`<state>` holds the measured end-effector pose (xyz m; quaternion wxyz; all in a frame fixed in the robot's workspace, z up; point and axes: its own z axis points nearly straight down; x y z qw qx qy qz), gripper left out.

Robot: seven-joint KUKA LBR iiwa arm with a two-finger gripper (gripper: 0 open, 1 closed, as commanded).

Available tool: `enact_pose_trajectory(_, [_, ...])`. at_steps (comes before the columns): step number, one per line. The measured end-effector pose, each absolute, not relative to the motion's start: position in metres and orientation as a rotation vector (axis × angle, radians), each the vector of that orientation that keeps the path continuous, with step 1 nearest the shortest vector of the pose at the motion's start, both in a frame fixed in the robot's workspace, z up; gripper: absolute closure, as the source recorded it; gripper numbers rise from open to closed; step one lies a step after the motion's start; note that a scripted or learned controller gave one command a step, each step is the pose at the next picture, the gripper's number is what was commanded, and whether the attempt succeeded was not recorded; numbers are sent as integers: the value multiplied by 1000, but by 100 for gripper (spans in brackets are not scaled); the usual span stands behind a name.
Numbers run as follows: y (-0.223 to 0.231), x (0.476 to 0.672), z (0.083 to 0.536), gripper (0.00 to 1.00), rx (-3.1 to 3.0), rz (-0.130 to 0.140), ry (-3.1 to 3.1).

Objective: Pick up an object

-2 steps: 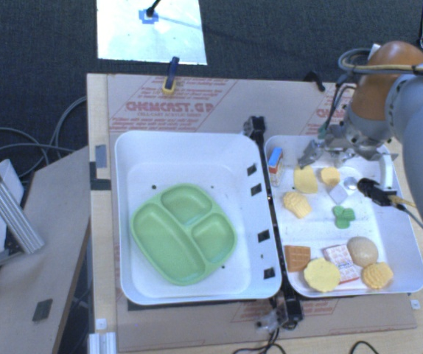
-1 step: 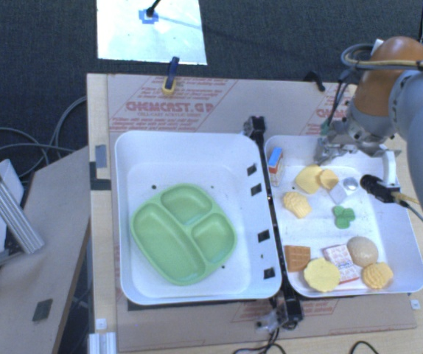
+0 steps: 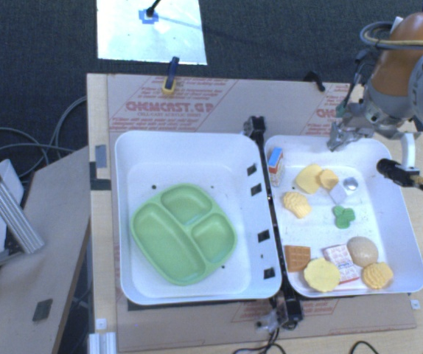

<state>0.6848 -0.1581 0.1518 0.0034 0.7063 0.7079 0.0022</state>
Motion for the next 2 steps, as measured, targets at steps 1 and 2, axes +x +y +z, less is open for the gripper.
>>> enact_pose_trajectory(1, [-155,683,198,100,2211,7,2223])
enact_pose_trajectory(2, [-155,684,227,100,2212,5,2225])
